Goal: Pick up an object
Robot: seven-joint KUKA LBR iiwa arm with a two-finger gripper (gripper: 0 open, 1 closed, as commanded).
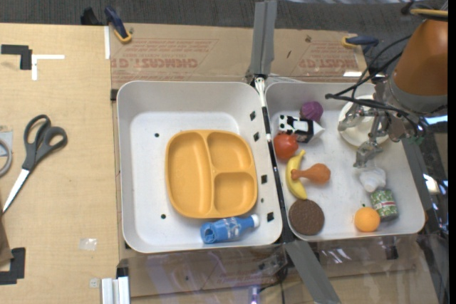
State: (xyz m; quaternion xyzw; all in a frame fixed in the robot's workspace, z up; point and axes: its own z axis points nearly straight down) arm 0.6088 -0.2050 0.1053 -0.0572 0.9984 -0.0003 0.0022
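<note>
Hovering our gripper (372, 146) above the right bin (335, 213), fingers parted and holding nothing, we should descend straight onto 1 isolated target, the crumpled white object (372, 178) just below.

- Divided plate (211, 173) in the left bin (135, 153), bottle (229, 228) before it
- Banana (295, 176) and cookie (307, 216) in the right bin (410, 224)
- Scissors (32, 149) on the surface (57, 224), left of both bins
</note>
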